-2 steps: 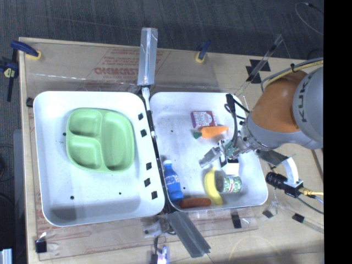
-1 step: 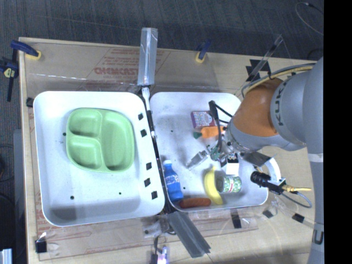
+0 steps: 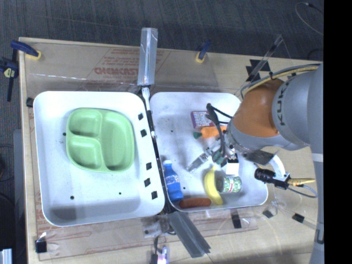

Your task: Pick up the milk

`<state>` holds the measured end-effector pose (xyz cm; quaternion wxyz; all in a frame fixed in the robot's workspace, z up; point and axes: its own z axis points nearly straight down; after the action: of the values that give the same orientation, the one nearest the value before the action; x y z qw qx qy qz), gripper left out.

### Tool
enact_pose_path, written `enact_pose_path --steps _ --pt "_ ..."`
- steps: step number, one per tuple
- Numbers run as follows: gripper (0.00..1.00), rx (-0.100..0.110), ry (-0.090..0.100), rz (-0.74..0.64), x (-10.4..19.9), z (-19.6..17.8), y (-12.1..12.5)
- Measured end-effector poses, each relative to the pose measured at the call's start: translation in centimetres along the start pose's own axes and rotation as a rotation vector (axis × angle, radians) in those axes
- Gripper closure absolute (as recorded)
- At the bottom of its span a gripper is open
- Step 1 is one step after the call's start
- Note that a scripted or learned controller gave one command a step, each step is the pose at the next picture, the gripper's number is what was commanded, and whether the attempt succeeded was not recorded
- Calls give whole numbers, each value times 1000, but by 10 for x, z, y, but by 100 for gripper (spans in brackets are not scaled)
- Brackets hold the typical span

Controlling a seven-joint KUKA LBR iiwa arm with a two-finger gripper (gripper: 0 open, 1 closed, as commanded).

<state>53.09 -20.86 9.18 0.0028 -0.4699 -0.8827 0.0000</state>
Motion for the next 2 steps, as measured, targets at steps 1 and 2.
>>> enact_pose_path --steps 1,2 --pt "0 -3 -6 -29 -5 -109 3" --pt "0 -3 -6 -55 -17 -123 22"
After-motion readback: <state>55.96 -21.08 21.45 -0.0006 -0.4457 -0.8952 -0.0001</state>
